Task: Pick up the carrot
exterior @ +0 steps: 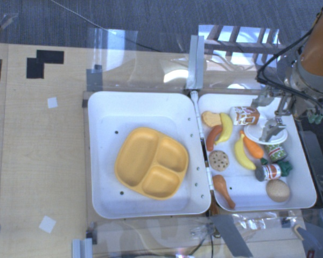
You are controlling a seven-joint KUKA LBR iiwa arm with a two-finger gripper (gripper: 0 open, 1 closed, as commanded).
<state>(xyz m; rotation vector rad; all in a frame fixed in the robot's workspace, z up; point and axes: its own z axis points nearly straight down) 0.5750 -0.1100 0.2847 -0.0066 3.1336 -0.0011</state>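
over the right bin [307, 195] the gripper [273, 129] is held just above the carrot [253, 148]; its grip cannot be told, and perhaps no label is legible.

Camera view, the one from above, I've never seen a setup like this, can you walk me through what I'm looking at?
This is one fixed camera above a bench, looking down at a slant. The grey machine with the orange band at the right is a robot arm; its claw hangs over the right bin. That bin holds toy food: a carrot, two bananas, a sausage, a cookie, a drumstick, small cans and a white cup. The left bin holds a yellow divided plate. The arm's job is picking up the carrot, which lies in the bin beside the cup, not in the claw.
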